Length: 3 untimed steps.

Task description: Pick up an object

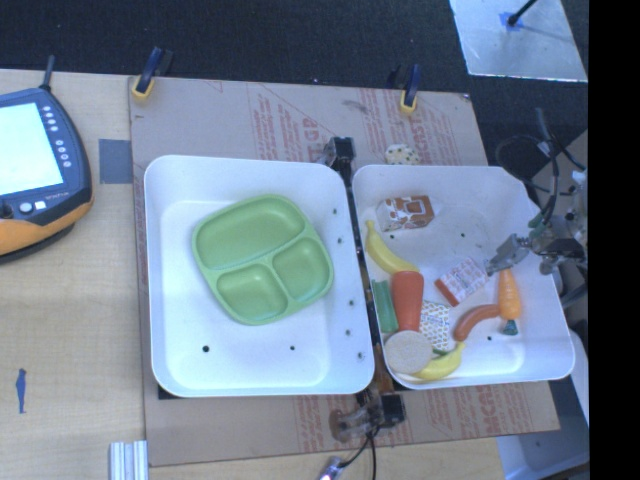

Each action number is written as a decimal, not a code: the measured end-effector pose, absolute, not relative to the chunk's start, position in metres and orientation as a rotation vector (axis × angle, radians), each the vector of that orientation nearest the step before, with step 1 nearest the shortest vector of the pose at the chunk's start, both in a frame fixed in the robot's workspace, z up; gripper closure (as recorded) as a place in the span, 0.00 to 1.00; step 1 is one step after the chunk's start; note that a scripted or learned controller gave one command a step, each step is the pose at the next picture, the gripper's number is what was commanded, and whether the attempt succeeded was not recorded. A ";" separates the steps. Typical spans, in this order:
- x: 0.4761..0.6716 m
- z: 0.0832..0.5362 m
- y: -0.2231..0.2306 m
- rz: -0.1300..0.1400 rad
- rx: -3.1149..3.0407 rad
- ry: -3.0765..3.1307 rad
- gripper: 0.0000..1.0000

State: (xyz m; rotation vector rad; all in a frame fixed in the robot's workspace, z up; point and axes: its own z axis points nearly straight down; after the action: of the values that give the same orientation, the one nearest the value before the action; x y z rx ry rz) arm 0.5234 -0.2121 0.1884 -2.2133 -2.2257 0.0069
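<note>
White plastic is what I see most: the left bin (180,368) in the middle of the frame carries a green divided plate (262,258), and the right bin (540,363), touching it side by side, holds the small things. From where I stand the gripper (510,253) is at the right edge of the frame, over the right bin's upper right part, just above the carrot (509,294). Whether it is open or closed I cannot tell, and I see nothing held in it.

In the right bin, from bigger to smaller, lie a yellow banana (384,255), an orange-red cylinder (407,299), a curved sausage (474,320), the carrot and a small red-white packet (460,280).

I judge the carrot the nearest candidate. It looks like toy plastic: light, stiff, rather smooth, so it may slip. Taking it across its thick middle seems the safest.
</note>
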 end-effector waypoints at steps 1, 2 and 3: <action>0.560 0.096 -0.212 -0.002 -2.218 -2.235 0.00; 0.560 0.106 -0.212 -0.003 -2.212 -2.237 1.00; 0.609 0.197 -0.212 0.001 -2.217 -2.226 1.00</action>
State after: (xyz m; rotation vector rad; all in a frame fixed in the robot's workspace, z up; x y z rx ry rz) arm 0.6085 -0.2120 0.1973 -2.2172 -2.2260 0.0006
